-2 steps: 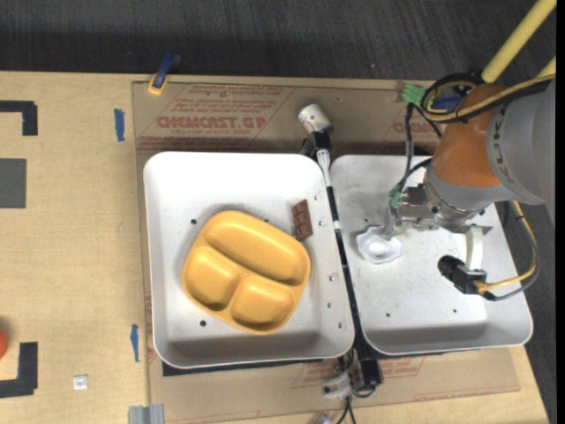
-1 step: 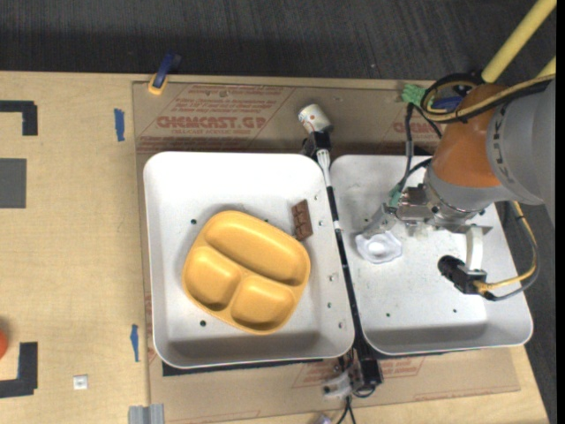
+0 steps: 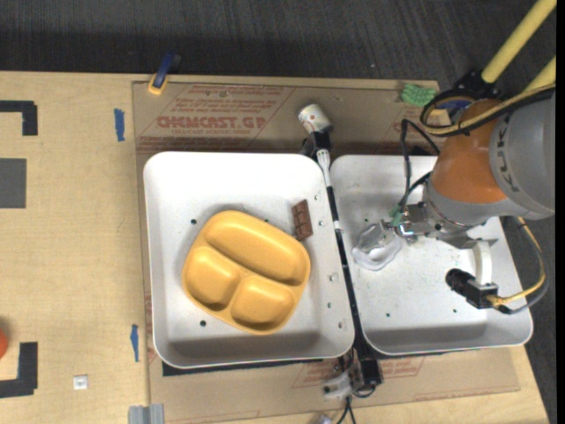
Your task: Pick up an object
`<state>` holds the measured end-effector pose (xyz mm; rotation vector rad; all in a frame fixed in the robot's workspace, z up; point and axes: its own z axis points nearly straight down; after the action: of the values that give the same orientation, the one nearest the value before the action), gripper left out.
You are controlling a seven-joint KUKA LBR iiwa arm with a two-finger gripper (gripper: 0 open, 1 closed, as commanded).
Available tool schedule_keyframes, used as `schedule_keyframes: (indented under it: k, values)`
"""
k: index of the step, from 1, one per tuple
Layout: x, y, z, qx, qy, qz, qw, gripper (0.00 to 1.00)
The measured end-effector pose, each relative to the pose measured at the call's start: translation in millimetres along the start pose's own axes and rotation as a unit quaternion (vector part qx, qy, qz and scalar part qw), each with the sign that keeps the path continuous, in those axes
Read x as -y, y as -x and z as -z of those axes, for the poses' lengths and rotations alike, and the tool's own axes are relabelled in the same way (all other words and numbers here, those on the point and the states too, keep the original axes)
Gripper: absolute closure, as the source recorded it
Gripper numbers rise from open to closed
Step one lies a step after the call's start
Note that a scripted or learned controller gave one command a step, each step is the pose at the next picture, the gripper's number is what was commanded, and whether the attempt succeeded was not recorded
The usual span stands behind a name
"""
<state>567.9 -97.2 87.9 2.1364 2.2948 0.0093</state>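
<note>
Overall, the surface (image 3: 71,237) carried a cardboard sheet (image 3: 221,113) on which two shallow white bins sat side by side, their inner rims touching. The left bin (image 3: 168,193) held a yellow compartment tray (image 3: 247,270), which lay tilted near the bin's centre with its three recesses facing up. The right bin (image 3: 424,325) sat beneath the grey arm (image 3: 530,162), which reached in from the right with its orange band (image 3: 468,170) above the wrist. The gripper (image 3: 399,228) hung over the left part of the right bin, just beside a clear, glassy object (image 3: 375,247) that rested on the bin floor near the dividing rims. Whether the fingers were spread or pressed together could not be told, and no object was visibly between them. A small brown block (image 3: 301,220) lay in the left bin, just beside the tray's upper right edge and close to the bin's right wall.
</note>
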Motion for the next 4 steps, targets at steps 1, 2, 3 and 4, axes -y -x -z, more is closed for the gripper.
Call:
schedule_keyframes:
  k: [1, 2, 3, 4]
  values:
    - [-4.5, -2.9, -1.5, 0.000, -0.003, -0.076, 0.9971, 0.00]
    - [-6.6, 87.3, -1.0, -0.004, -0.003, -0.112, 0.9937, 0.00]
    - [8.4, 40.4, -1.4, 0.000, -0.003, -0.112, 0.9937, 0.00]
    - [-4.2, 22.7, -1.3, 0.001, -0.002, -0.035, 0.9994, 0.00]
